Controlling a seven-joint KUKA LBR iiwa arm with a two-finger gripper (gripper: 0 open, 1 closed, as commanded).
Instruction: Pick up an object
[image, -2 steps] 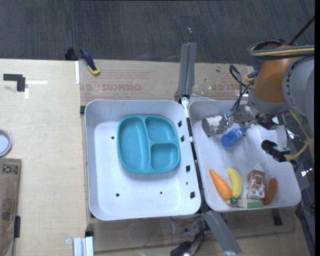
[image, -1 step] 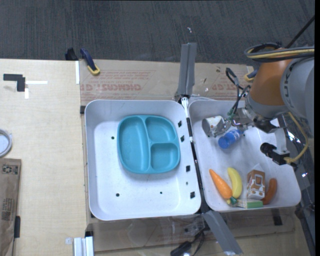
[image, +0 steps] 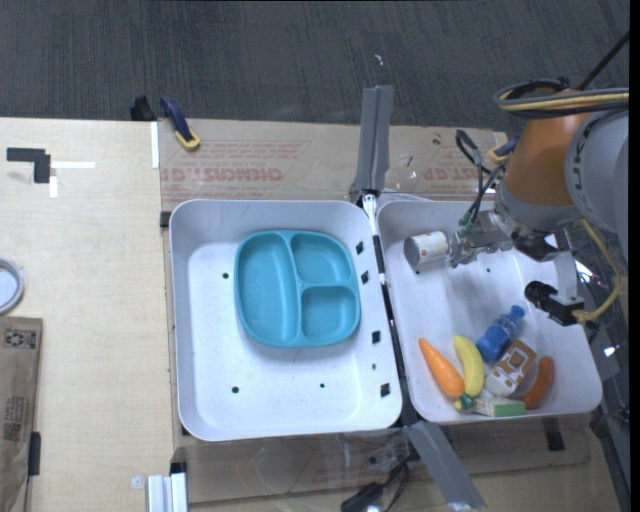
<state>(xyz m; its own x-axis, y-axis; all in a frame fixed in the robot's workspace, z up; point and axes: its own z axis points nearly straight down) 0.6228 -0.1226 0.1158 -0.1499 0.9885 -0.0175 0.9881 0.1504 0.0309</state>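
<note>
So from the overhead camera, there are two white bins side by side on the bench. The left bin (image: 200, 330) has a teal divided plate (image: 297, 288) sitting flat in the middle of it. The right bin (image: 430, 385) has the clutter: a carrot (image: 441, 368), a banana (image: 469, 363), a blue bottle (image: 499, 334), a sausage-looking thing (image: 540, 382) and a small carton (image: 509, 368), all bunched together near the bin's front edge.

The arm (image: 560, 160) comes in from the right, and its gripper (image: 462, 246) sits low over the back part of the right bin. Right at its tip there's a small silver can (image: 427, 249) lying on its side, touching or just about touching the gripper. Honestly I can't tell how the gripper is set, or whether it actually has the can.
</note>
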